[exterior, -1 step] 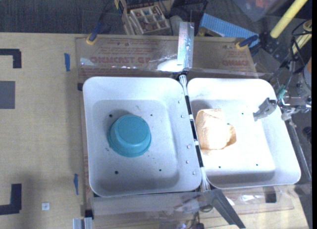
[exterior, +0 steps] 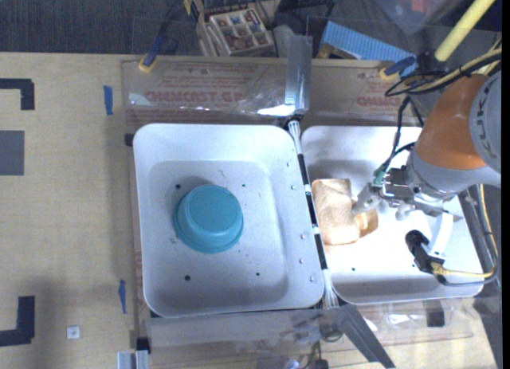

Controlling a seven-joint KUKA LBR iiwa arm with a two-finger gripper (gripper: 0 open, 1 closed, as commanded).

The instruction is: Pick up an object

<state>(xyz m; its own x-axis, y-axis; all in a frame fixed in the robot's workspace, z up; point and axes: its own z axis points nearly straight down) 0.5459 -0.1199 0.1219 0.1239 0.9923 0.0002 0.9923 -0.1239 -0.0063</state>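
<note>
Claw [exterior: 371,200] reaches the tan bread-like block [exterior: 335,211], long axis front-to-back; finger state unclear.

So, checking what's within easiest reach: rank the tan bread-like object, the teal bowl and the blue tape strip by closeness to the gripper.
1. Tan bread-like object, right bin, beside the gripper.
2. Teal round bowl, left bin.
3. Blue tape strip, bench's far left.

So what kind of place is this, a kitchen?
More likely a robot lab or workshop than a kitchen. A robot arm reaches over two white bins on a bench, cables trail around it, and boxes sit cluttered behind.
</note>
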